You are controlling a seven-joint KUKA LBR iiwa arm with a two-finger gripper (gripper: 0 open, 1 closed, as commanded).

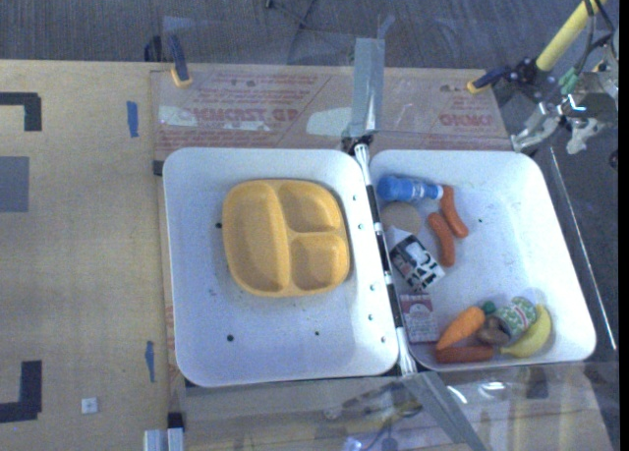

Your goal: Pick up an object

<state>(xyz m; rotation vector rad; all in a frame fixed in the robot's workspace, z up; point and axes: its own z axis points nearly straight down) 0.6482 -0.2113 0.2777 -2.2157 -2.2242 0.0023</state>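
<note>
tool (562,117) hangs beyond the right bin's (511,203) far corner; its grip state cannot be told. carrot (460,326) and banana (534,334) lie along that bin's near edge.

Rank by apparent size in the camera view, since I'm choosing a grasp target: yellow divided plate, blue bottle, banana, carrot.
1. Yellow divided plate, by far.
2-4. Blue bottle, banana and carrot look alike; unranked.

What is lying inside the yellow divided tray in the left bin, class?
The yellow divided tray in the left bin shows three bare compartments with nothing lying in them. Whatever lies under the tray is covered, so it cannot be told.
</note>
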